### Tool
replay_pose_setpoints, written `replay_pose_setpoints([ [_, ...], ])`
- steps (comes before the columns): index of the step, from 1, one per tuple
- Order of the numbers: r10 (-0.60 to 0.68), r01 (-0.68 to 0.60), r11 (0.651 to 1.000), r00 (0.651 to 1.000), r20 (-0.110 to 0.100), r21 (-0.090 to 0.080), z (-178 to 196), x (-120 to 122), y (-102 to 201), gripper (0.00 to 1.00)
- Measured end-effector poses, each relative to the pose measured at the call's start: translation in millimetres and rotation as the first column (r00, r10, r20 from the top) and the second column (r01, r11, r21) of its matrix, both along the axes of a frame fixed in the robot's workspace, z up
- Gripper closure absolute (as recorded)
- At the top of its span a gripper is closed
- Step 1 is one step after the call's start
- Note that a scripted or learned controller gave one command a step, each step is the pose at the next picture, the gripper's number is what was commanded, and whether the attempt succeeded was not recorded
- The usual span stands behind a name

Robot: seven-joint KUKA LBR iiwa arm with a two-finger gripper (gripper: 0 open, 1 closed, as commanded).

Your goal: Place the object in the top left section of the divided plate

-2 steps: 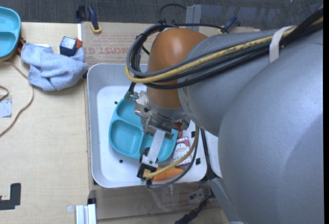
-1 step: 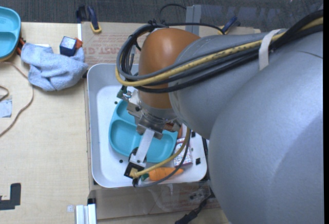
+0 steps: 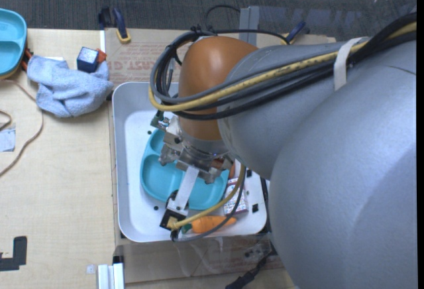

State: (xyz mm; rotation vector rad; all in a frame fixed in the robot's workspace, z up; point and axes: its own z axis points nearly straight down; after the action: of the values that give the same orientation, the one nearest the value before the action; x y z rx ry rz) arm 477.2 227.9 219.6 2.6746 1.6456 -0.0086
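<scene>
A light blue divided plate [image 3: 159, 175] lies in the white bin [image 3: 121, 148], with much of it hidden under the arm. My gripper [image 3: 193, 167] hangs low over the plate's middle, below the orange wrist band, and its body covers the fingertips. An orange carrot-shaped object [image 3: 211, 223] lies in the bin near its front rim, just beyond the plate's near edge. It is apart from the gripper.
A crumpled grey cloth [image 3: 69, 85] and a small blue box [image 3: 87, 59] lie on the bench left of the bin. Another blue dish [image 3: 10, 39] pokes in at the far left edge. The large grey arm covers the right half of the view.
</scene>
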Motion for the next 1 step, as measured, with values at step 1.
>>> replay_pose_setpoints([
  [1, 0.204, -0.204, 0.979, 0.979, 0.001, 0.001, 53.4, 68.5, -59.2, 0.00],
])
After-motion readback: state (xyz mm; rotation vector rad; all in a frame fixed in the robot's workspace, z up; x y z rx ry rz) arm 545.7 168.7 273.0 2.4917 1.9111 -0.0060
